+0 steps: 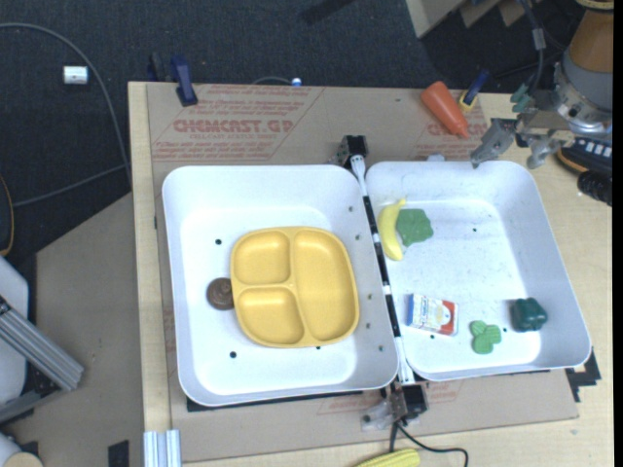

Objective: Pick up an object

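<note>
The gripper (506, 139) is hanging open and holding nothing, over the far edge of the right bin (560, 261). It is best going straight down on the banana (389, 232), lying by the bin's left wall, its long side running from far to near.

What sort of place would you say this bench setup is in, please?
Probably a robotics lab set up for grasping trials. Two shallow white plastic bins sit side by side on a bare board, holding toy-like items such as a yellow divided plastic plate; loose cables trail over dark carpet, and the robot's hand hangs above.
</note>
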Robot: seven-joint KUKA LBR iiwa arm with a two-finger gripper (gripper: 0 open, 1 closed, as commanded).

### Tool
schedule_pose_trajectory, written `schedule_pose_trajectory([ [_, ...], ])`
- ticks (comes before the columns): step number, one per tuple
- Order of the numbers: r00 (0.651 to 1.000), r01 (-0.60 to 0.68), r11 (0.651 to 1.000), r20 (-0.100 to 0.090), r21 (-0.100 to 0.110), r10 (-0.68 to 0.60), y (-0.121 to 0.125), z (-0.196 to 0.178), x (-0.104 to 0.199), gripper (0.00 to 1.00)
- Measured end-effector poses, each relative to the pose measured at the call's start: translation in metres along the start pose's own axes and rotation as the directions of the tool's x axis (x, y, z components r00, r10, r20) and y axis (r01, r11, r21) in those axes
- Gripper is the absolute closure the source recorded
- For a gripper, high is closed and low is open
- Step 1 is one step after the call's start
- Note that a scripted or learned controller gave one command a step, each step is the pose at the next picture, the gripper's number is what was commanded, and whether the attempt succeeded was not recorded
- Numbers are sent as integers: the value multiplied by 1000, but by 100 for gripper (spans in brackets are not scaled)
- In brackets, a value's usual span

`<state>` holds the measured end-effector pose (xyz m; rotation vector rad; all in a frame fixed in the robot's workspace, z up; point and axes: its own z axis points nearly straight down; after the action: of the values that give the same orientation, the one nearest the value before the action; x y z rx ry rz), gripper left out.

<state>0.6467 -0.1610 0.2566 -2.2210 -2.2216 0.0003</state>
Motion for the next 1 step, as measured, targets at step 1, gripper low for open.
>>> schedule_pose_trajectory([
  [1,1000,1,1000,-2,3,-1,19,95,44,0],
])
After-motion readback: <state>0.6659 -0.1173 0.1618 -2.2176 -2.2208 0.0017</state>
